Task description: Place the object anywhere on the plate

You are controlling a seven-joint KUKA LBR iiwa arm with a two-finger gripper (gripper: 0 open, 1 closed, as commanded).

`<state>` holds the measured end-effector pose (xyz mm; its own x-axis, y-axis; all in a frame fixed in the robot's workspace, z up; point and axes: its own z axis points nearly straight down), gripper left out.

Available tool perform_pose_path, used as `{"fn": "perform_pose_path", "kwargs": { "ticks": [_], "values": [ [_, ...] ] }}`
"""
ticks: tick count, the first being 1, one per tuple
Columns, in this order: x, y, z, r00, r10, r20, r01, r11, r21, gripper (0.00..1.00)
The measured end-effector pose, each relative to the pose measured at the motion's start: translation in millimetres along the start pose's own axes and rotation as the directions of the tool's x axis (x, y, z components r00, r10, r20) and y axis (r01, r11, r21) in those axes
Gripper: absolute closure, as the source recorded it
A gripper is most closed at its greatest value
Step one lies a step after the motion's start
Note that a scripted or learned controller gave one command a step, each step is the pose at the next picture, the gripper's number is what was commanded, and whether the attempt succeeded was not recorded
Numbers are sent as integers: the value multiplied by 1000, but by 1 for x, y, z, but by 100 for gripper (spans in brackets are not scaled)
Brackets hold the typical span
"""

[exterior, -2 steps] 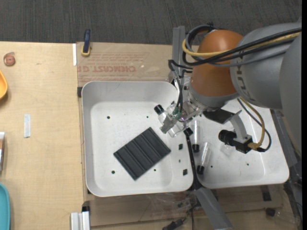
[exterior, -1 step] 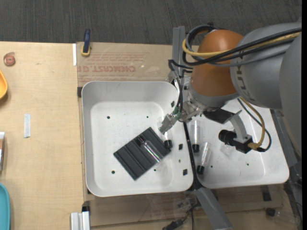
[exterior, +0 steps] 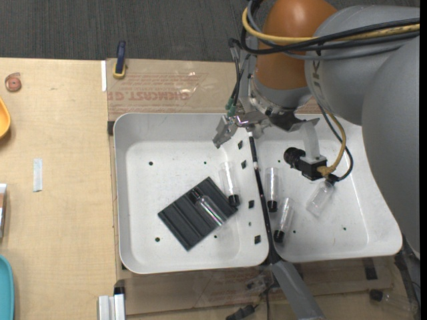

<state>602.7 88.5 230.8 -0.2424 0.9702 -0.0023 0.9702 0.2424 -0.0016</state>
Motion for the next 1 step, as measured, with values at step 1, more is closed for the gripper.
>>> {"fn": "perform_pose_path", "kwargs": {
  "ticks": [1],
  "values": [
    [-5,36,-43,868,-497,2,497,868,-3,0]
  ]
}}
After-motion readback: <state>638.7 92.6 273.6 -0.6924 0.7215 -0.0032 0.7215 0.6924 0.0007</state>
